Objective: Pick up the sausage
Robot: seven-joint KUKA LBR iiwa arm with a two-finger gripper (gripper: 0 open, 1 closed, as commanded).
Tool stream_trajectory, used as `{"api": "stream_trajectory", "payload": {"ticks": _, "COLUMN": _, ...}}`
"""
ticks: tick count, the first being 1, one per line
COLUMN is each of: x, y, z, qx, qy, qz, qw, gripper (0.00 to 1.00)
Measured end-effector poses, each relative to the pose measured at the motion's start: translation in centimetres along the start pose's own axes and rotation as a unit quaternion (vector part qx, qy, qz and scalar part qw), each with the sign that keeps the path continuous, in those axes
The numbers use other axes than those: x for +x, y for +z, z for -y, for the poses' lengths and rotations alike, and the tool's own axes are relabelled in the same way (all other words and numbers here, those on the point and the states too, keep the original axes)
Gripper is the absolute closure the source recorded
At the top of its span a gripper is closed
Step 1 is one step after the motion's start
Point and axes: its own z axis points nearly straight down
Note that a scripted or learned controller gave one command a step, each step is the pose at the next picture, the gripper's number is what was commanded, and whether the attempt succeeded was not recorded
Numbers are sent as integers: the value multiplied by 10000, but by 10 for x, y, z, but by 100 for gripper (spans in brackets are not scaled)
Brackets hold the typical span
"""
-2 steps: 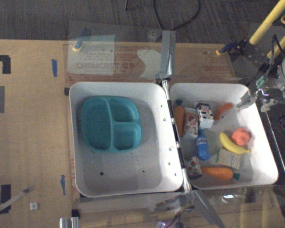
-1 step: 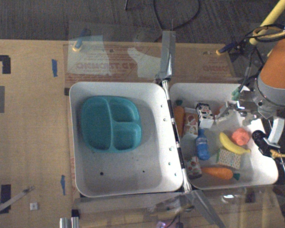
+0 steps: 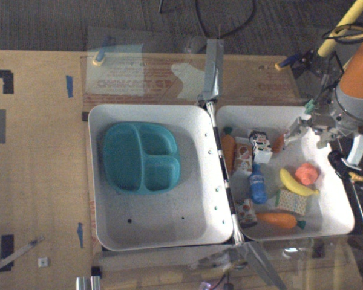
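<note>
The small reddish-brown sausage (image 3: 279,142) sat near the right white bin's (image 3: 339,219) back wall, just beside a little carton (image 3: 261,147). The claw (image 3: 297,130) hovered right next to it; couldn't tell if it was open or closed.

Open white floor is left in the right-hand shallow white bin (image 3: 342,219) along its far wall and right side, below the grey arm's two-finger gripper (image 3: 304,128). Its left half is crowded: a reddish-brown sausage (image 3: 228,151), a small white carton (image 3: 261,146) and a blue bottle (image 3: 258,186) are packed close together, with a yellow banana (image 3: 297,183) and an orange carrot (image 3: 280,220) nearer the front. In the left-hand white bin (image 3: 109,234), only the teal divided plate (image 3: 141,157) stands in the way; the front half is open.
</note>
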Motion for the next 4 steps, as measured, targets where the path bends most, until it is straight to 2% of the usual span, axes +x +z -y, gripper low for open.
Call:
{"api": "stream_trajectory", "payload": {"ticks": 1, "x": -6, "y": -49, "z": -39, "qx": -3, "qy": 284, "qz": 2, "qw": 9996, "gripper": 0}}
{"api": "stream_trajectory", "payload": {"ticks": 2, "x": 40, "y": -56, "z": -53, "qx": -6, "qy": 268, "qz": 2, "qw": 9996, "gripper": 0}}
{"api": "stream_trajectory", "payload": {"ticks": 3, "x": 1, "y": 64, "z": -50, "qx": 14, "qy": -171, "qz": -7, "qw": 9999, "gripper": 0}}
{"api": "stream_trajectory", "payload": {"ticks": 4, "x": 28, "y": 12, "z": -2, "qx": 10, "qy": -1601, "qz": -10, "qw": 9871, "gripper": 0}}
